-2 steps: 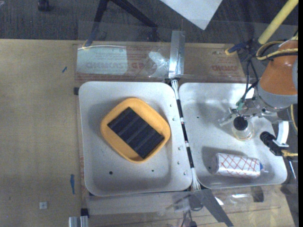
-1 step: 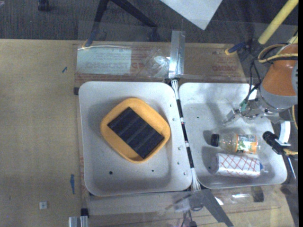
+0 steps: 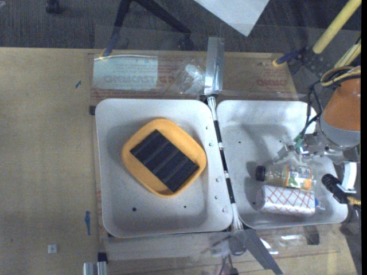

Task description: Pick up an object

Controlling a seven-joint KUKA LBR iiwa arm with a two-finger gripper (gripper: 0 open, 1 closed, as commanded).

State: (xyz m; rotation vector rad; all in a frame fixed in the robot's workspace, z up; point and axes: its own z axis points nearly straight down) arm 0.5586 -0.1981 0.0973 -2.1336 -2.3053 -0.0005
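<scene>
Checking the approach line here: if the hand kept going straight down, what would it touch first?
Probably the small bottle lying in the right bin, just below the hand; depth is hard to judge from this slant.

At the top of the frame we see a chair base (image 3: 123, 4) on dark carpet, with a white sheet (image 3: 232, 2) to its right. A yellow pole (image 3: 338, 19) slants across the upper right. Clear plastic (image 3: 189, 76) lies on the bench (image 3: 40, 153).
</scene>
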